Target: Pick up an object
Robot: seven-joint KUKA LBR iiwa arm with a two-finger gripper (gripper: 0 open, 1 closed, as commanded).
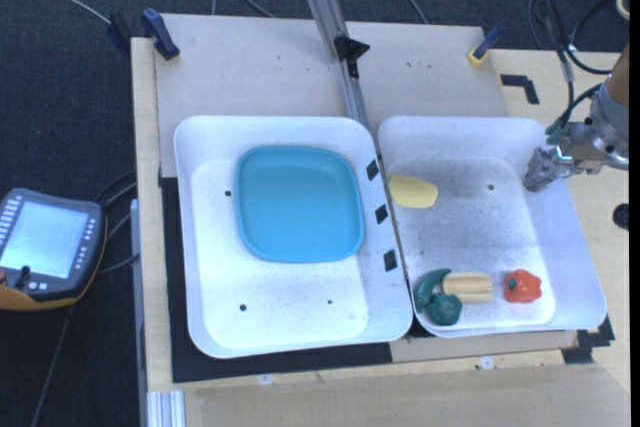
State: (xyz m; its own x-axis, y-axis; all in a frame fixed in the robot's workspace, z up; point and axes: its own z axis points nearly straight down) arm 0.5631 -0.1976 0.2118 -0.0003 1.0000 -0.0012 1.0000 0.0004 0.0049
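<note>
Dark carpet with cables around the surface (250,65), two white bins on it. Tool (541,169) sits at the right bin's (560,215) far right rim; can't tell its opening, nothing seen in it. Yellow piece (413,191) is well to its left. Red pepper (521,286), tan block (468,287) and green item (437,297) lie below it along the near wall. Blue plate (300,202) in left bin (200,215), far left of tool.

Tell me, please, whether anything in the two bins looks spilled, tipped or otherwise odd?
Nothing stands out. The blue plate lies flat in the left bin; the yellow piece, green vegetable, tan block and red pepper rest apart in the right bin.
</note>
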